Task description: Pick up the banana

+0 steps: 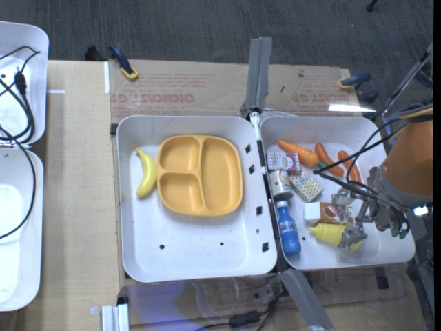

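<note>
My gripper (353, 238) hovers far right of the yellow plate (200, 174), grip state unclear. Banana (145, 173) touches the plate's left rim. Rim could block my fingers.

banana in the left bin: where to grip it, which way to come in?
Probably grip the banana at its thick middle, coming straight down from above, fingers closing across its width. It lies flat on the left bin floor, curving along the yellow plate, which sits close on its right, so one finger has little room there.
</note>
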Robot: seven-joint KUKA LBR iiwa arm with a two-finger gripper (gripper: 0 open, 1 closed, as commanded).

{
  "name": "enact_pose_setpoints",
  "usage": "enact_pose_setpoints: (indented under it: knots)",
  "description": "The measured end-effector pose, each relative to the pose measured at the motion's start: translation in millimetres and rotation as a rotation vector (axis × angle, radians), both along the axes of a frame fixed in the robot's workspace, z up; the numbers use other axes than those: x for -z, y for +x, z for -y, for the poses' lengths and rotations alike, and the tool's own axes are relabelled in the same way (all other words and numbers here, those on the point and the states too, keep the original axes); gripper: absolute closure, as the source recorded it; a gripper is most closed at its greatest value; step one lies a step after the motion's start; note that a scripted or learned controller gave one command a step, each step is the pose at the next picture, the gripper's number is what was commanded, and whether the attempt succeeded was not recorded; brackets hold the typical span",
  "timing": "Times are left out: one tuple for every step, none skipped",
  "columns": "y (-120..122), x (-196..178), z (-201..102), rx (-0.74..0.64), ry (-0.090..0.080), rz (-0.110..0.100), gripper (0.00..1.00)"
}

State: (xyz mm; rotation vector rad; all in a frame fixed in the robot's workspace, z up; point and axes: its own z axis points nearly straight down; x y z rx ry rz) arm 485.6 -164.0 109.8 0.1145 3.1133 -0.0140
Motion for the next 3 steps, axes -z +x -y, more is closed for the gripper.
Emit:
enact_pose_setpoints:
  knots:
    - [5,-13,-2,0.0,0.003,0.009,1.0]
    - [-2,-116,-74,0.193,0.013,-0.021,1.0]
    - [-2,-116,-73,0.193,0.013,-0.022,0.0]
